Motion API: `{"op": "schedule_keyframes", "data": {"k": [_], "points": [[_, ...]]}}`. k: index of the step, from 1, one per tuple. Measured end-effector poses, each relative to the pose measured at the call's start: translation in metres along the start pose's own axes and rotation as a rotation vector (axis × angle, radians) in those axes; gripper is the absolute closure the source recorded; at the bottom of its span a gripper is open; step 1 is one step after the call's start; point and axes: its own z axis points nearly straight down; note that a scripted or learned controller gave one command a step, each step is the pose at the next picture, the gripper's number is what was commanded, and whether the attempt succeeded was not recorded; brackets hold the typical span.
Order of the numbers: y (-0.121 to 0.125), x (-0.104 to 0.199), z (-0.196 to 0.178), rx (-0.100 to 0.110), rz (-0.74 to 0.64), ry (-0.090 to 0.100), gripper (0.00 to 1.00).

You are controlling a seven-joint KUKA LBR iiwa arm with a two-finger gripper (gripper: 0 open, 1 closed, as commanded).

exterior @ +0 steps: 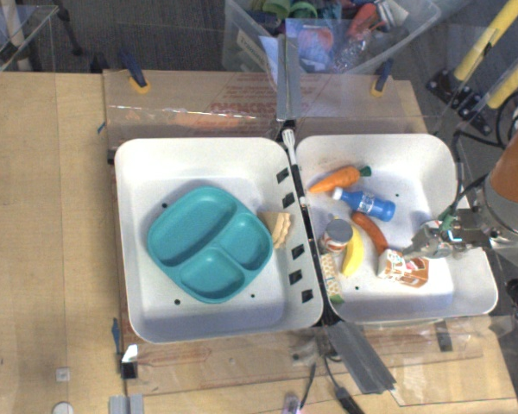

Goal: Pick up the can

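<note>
Arm (511, 179) cut off by the right edge, with just its orange band and a bit of grey showing. Gripper (433, 235) too small and blurred to tell how its fingers stand. Can (337, 235) partly covered by the banana (354, 255) leaning against it, label too blurred to read. Carton (403, 268) print unreadable too. Clear tub (328, 15) of toys cut off by the top edge, contents a blurred jumble. Pale object (281, 228) beside the teal plate (209, 244) too small to identify.
</note>
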Motion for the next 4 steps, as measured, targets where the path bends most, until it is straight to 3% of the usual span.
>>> {"op": "schedule_keyframes", "data": {"k": [1, 2, 3, 4], "points": [[0.064, -0.037, 0.099, -0.004, 0.277, 0.003, 0.0], [0.064, -0.038, 0.088, -0.006, 0.278, 0.002, 1.0], [0.158, 0.01, 0.004, -0.003, 0.246, -0.002, 1.0], [0.176, 0.078, -0.037, -0.005, 0.013, -0.004, 1.0]]}}
